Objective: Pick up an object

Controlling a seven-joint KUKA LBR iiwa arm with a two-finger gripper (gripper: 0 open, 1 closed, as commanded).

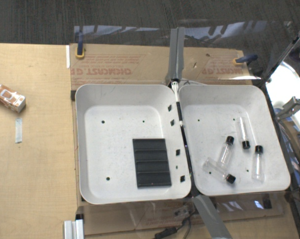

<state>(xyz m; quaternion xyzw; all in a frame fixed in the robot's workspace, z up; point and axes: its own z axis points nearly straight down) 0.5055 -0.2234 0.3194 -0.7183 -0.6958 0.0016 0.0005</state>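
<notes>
four clear vials (223, 153) with black caps lie scattered in the right bin (199, 96), light, slick and rolly by the look of them, so i'd grab one across the middle of its tube, and the jaws' state i can't tell.

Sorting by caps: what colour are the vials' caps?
Black caps on clear vials, seen in the camera view.

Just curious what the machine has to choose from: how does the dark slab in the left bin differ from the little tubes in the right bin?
The black ribbed block is flat, opaque and single; the clear vials are thin, see-through, four, with black caps. Both lie flat on the bin floors.
</notes>
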